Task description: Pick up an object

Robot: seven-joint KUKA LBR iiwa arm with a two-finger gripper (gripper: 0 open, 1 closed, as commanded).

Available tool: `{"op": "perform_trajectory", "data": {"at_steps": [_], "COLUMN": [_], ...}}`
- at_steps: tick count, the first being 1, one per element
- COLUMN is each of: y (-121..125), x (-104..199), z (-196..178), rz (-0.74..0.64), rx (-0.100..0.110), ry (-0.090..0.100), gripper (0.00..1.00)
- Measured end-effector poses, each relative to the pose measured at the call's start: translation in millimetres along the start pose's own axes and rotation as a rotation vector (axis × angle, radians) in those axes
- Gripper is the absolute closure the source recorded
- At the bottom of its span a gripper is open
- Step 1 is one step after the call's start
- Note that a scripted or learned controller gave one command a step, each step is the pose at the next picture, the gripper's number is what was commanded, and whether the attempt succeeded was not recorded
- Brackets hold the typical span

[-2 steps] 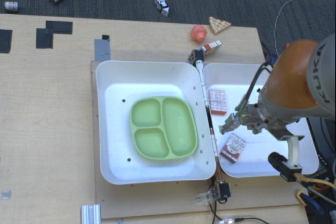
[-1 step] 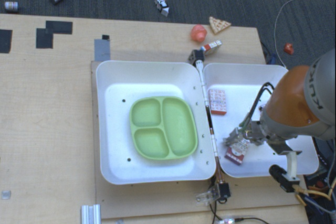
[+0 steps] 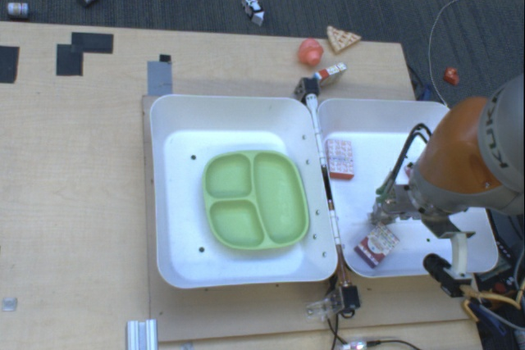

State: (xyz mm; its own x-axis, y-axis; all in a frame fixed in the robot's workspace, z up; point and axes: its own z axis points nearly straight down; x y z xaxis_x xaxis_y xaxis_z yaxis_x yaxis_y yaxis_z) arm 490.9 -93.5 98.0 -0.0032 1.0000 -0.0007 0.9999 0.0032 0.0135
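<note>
In the camera view, the pincer (image 3: 384, 217) hangs low in the right bin (image 3: 365, 142), directly over a small red and white packet (image 3: 376, 245) that lies flat near the bin's front wall, slightly skewed; whether it touches the packet cannot be told, and the wrist hides how the pincer stands, so that cannot be told either. The packet looks like a light, thin carton or wrapped snack: probably stiff enough to keep its shape, easily crushed by a hard squeeze, with a glossy wrap that may slip. The best hold is likely across its narrower width, near the middle, so it does not swing or tilt out. A second, similar red and white packet (image 3: 340, 158) lies farther back in the same bin, near the divide between the bins, well apart from the first and no hindrance. The bin's sloping front wall just beside the near packet could crowd one side of the grasp. The left bin (image 3: 164, 201) holds a green divided tray (image 3: 256, 200). On the surface (image 3: 74, 176) behind the bins sit a red ball (image 3: 310, 52) and a pizza-slice toy (image 3: 343, 38), clear of the work.
</note>
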Motion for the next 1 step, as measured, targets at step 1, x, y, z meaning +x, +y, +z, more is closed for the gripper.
{"op": "perform_trajectory", "data": {"at_steps": [1], "y": [-0.1], "x": [0.0], "z": [0.1], "rz": [0.0], "rx": [0.0], "ry": [0.0], "gripper": [0.0]}}
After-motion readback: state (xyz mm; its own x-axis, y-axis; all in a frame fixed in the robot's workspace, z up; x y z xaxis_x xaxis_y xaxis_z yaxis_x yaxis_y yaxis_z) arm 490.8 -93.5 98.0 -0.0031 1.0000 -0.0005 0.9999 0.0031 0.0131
